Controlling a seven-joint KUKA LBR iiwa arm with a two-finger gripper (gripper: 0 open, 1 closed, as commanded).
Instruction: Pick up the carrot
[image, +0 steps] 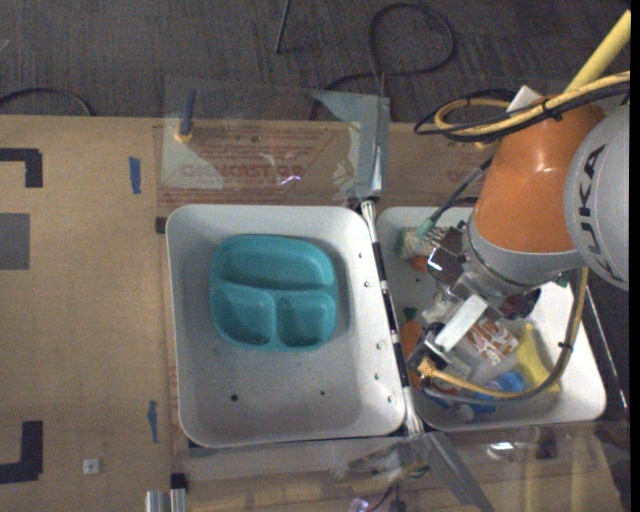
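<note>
A small orange piece that looks like the carrot (409, 343) shows at the left wall of the right bin (590, 395), mostly hidden by the arm. My gripper (437, 338) is low in the right bin, just right of that orange piece, under the grey and orange wrist (535, 200). Whether anything is between its fingers is hidden from the camera.
The left bin (190, 400) holds a teal divided plate (272, 290). In the right bin lie a green and white item (418, 240), an orange-and-white packet (498, 342), a blue item (511, 383) and a yellow item (541, 362), crowded around the gripper.
</note>
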